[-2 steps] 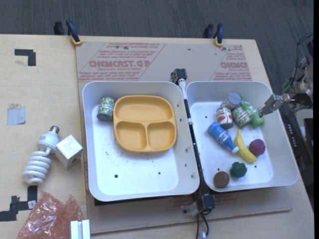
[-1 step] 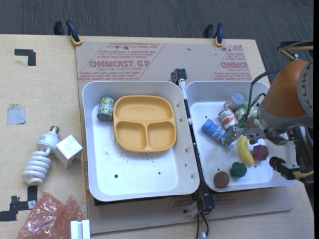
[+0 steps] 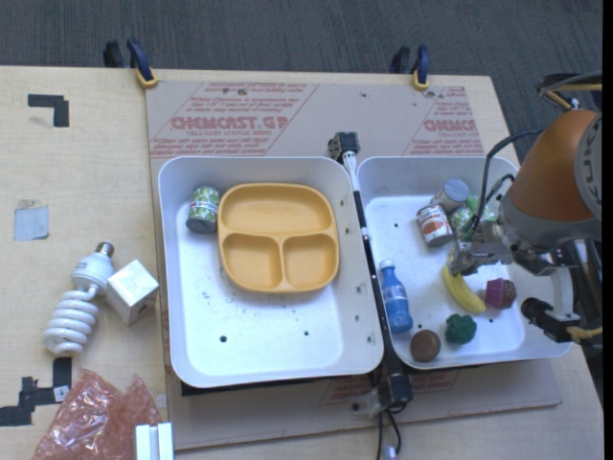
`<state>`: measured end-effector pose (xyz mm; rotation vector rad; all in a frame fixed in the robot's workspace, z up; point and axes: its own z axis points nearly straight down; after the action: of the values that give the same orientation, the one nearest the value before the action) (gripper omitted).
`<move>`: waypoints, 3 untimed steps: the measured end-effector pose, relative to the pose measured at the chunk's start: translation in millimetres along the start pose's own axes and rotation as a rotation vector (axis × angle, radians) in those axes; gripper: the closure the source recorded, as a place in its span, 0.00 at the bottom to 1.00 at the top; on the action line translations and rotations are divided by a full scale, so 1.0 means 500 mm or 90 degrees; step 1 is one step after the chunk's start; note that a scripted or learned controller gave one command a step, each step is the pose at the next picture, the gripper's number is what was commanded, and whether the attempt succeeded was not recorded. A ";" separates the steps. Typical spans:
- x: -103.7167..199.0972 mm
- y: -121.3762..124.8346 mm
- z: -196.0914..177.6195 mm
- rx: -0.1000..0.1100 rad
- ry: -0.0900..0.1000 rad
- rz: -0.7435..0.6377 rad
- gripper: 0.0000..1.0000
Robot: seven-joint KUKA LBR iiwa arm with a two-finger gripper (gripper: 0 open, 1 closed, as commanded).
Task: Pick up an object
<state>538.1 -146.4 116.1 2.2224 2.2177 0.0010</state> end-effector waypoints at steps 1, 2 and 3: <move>0.000 0.000 0.000 0.000 0.000 0.000 0.00; -0.021 0.182 0.047 0.001 0.000 -0.003 0.00; 0.095 0.117 0.043 -0.003 -0.007 0.002 0.00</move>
<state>596.6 -98.8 94.5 2.2178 2.2063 -0.0047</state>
